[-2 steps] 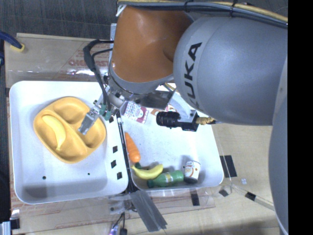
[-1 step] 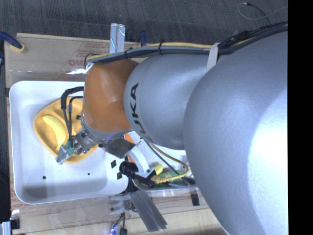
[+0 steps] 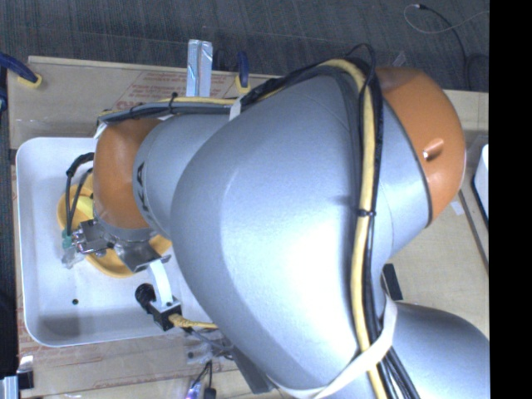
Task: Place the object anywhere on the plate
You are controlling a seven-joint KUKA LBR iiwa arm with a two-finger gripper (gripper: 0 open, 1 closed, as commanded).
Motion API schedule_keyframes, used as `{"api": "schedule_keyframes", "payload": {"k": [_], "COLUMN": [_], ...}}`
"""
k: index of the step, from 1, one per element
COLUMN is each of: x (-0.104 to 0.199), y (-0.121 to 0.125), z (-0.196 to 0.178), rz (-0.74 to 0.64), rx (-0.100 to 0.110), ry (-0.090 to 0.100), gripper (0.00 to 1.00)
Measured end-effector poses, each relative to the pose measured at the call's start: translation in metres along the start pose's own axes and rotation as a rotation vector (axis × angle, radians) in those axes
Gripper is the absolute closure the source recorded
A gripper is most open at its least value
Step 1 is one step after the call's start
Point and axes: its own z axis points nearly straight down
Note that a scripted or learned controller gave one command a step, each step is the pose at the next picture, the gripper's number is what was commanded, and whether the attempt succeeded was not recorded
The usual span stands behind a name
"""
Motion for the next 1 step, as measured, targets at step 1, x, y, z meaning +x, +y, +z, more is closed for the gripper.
{"api": "schedule_keyframes", "payload": {"k": [1], "x": [-0.0237], "y": [0.081], "z": [0.0016], "rz": [-0.214], "rx": [-0.004], "ry": [0.017], "gripper": [0.0]}}
